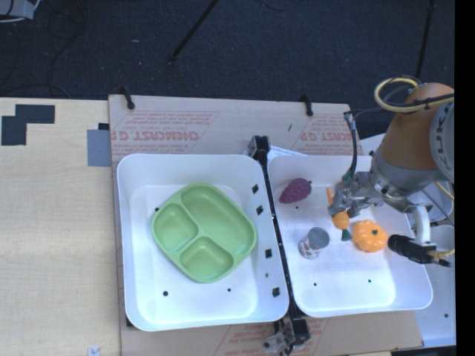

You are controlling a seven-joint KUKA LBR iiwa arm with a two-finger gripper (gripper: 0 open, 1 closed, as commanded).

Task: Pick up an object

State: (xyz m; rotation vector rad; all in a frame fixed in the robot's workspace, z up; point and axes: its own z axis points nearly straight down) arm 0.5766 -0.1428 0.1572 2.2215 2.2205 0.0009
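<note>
I see the pincer (pixel 347 205) low in the right bin (pixel 371 295), over a small orange piece (pixel 340 219) — partly hidden, hard to name. Whether it grips, I cannot tell. An orange pumpkin (pixel 369 236) lies just beside.

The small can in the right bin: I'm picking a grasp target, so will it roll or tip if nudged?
The can lies tilted on its side, so it would probably roll. Its smooth round wall may slip between fingers. It looks small, likely light.

green plate (pixel 204 232), purple grapes (pixel 295 190), orange pumpkin (pixel 369 236), white bins (pixel 141 273)
</note>
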